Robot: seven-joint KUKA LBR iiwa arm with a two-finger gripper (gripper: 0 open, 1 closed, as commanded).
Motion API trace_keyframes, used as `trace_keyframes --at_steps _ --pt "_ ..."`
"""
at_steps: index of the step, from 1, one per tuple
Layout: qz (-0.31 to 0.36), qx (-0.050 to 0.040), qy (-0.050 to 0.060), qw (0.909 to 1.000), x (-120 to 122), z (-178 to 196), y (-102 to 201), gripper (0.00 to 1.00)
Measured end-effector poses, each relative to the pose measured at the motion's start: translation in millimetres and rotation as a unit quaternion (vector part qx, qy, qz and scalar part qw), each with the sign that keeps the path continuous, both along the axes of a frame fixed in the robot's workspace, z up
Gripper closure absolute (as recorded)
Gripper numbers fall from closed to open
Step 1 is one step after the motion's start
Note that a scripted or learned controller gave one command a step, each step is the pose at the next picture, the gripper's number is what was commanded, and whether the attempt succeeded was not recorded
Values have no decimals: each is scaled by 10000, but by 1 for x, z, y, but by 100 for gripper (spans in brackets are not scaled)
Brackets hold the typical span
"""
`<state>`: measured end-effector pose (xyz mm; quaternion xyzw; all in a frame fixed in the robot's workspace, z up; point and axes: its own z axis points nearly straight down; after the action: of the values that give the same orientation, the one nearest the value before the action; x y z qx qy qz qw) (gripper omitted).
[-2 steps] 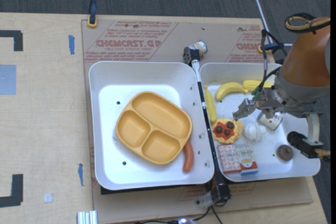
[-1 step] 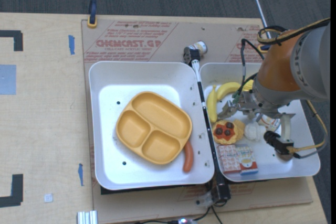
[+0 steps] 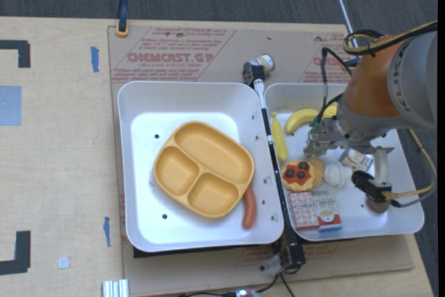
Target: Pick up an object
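On the worktop [image 3: 55,170] sit two white bins. The left bin [image 3: 135,149] holds a yellow divided plate [image 3: 203,169], tilted in the middle, and an orange sausage [image 3: 248,210] just beside the plate's lower right corner. My arm [image 3: 389,90] reaches over the right bin [image 3: 410,219], where my jaws [image 3: 321,142] hang above a banana [image 3: 304,118], a small tart [image 3: 299,175], a printed carton [image 3: 316,211] and a white ball [image 3: 335,175]. I cannot tell how my jaws stand.
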<state>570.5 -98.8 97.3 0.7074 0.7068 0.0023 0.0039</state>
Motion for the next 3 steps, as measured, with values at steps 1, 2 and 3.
trace_keyframes --at_steps 1,2,3 --pt "0 7 34 10000 -31 83 -7 100" --pt "1 9 39 10000 -32 83 -7 0" --pt "6 13 26 10000 -20 -11 -1 0"
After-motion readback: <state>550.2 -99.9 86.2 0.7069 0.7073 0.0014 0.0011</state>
